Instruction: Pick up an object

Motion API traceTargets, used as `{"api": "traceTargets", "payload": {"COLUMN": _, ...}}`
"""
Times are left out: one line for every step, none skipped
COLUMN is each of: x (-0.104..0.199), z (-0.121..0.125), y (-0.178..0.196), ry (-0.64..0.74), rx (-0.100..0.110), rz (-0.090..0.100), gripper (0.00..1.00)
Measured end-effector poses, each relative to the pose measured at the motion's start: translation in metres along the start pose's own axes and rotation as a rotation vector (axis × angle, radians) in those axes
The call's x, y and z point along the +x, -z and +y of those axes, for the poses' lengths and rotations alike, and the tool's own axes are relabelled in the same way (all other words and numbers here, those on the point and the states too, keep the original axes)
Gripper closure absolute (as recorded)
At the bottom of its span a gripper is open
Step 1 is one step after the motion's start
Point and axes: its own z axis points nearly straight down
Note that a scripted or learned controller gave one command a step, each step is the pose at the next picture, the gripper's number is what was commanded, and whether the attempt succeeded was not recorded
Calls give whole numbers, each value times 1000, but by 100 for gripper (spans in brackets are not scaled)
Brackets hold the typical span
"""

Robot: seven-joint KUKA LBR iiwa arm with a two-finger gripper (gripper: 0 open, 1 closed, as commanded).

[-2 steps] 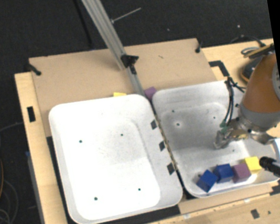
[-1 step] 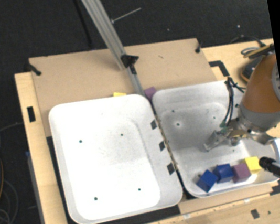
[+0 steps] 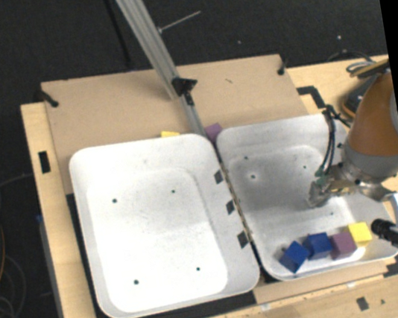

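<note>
Along the front edge of the right bin [image 3: 272,142] lie two blue blocks [image 3: 294,255] [image 3: 318,245], a purple block [image 3: 342,244] and a yellow block [image 3: 359,232], close together. My gripper [image 3: 321,194] hangs over the right side of that bin, a little behind the row of blocks, at the end of the grey arm with the orange band [image 3: 373,121]. Nothing shows between the gripper and the bin floor below it.
The left bin [image 3: 157,222] lies beside the right one. Behind the bins, a small yellow piece [image 3: 170,133] and a purple piece [image 3: 213,131] rest on the brown board. A slanted metal rail [image 3: 153,41] runs from the top to the bins' joint.
</note>
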Motion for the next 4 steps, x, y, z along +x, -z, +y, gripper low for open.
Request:
{"api": "traceTargets", "payload": {"x": 0, "z": 0, "y": -1, "ry": -1, "rx": 1, "rz": 1, "gripper": 0}}
{"api": "traceTargets", "payload": {"x": -2, "z": 1, "y": 11, "ry": -3, "rx": -6, "rz": -3, "gripper": 100}}
{"api": "traceTargets", "payload": {"x": -1, "z": 1, "y": 10, "ry": -3, "rx": -5, "rz": -2, "gripper": 0}}
{"api": "traceTargets", "payload": {"x": -3, "z": 2, "y": 21, "ry": -3, "rx": -12, "rz": -6, "gripper": 100}}
